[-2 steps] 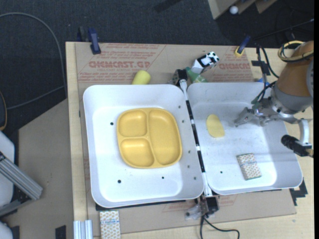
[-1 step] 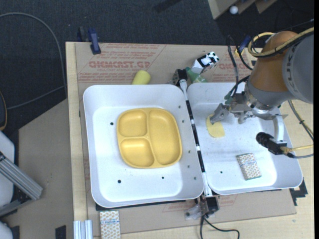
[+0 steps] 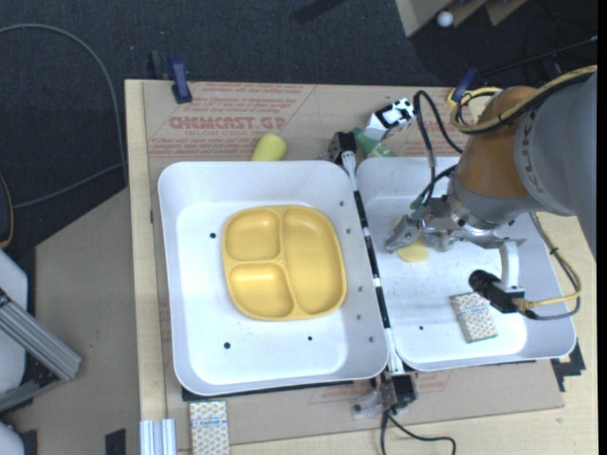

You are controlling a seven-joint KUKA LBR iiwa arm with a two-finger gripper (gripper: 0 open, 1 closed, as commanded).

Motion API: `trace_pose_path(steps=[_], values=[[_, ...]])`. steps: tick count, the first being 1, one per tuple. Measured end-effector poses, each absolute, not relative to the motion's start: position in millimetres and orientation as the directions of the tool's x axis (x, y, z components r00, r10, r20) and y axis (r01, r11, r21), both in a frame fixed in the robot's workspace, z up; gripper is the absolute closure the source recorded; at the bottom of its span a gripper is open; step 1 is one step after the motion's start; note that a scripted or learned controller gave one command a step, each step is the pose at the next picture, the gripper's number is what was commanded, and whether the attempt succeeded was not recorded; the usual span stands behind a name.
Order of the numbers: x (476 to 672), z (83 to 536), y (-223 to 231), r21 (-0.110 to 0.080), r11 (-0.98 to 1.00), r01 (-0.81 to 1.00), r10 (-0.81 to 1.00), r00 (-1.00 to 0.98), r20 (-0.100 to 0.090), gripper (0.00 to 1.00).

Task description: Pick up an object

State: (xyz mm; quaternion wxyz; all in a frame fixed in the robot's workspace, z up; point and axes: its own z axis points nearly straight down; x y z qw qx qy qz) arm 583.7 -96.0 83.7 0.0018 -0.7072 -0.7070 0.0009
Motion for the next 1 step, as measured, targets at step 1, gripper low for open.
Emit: trace_pose_path(steps=[1], values=[[585.2,95.4,-96.1,0.002,-0.001,1.0,1.0,0.001,0.001,1.0]])
